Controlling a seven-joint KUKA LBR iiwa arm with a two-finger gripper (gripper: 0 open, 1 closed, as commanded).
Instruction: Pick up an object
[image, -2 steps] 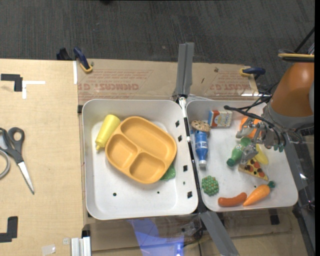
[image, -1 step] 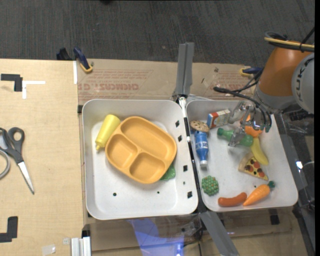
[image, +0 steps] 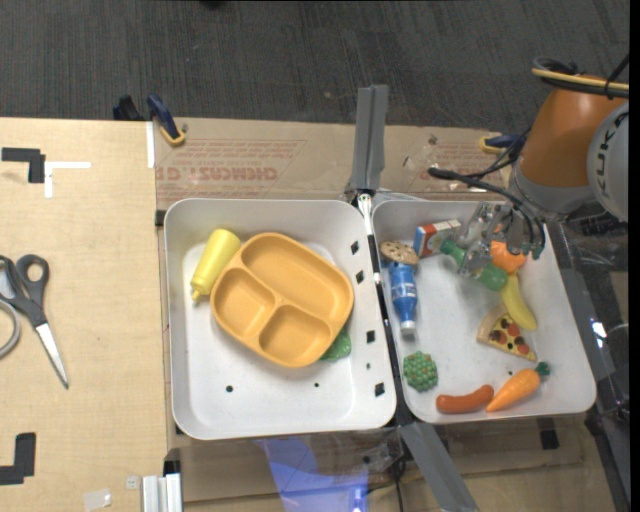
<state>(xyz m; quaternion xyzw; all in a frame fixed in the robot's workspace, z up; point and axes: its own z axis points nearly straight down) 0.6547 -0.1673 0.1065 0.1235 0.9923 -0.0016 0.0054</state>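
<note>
Gripper low over the far corner of the right bin, among the toy food.

The gripper (image: 490, 240) sits directly above a green-and-orange toy piece (image: 493, 268); its opening cannot be told (metal parts blur together). The piece lies just below and toward the camera, touching a yellow banana (image: 518, 303), whose long axis runs down the right bin (image: 570, 300) toward the pizza slice (image: 507, 336).

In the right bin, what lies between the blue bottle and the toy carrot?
In the camera view, the pizza slice lies between the blue bottle and the toy carrot, on the right bin floor.
</note>
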